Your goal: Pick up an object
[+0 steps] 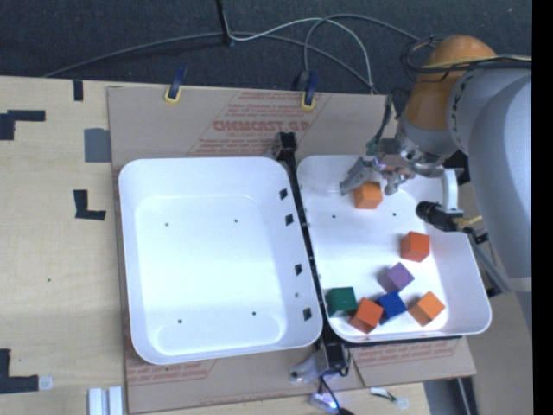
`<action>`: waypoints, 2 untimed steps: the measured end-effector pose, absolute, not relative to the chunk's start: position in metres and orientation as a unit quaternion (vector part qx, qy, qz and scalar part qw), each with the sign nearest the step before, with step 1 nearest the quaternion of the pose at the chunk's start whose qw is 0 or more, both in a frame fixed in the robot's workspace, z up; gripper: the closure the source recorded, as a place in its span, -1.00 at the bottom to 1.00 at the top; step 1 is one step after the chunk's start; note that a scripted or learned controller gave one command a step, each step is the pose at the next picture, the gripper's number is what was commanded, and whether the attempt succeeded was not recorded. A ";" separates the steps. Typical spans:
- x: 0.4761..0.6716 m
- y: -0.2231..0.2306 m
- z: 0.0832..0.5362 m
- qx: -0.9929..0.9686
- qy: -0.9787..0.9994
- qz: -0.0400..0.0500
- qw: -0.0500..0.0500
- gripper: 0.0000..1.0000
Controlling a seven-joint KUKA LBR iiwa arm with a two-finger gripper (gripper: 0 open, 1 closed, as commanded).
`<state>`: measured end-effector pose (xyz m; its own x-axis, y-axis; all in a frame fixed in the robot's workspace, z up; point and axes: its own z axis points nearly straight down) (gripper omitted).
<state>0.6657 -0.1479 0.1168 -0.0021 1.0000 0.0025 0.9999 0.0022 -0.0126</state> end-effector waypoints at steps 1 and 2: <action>0.661 -0.103 0.090 -0.706 -0.708 0.000 -0.001 -1.00; 0.661 -0.104 0.091 -0.707 -0.707 -0.001 -0.001 -1.00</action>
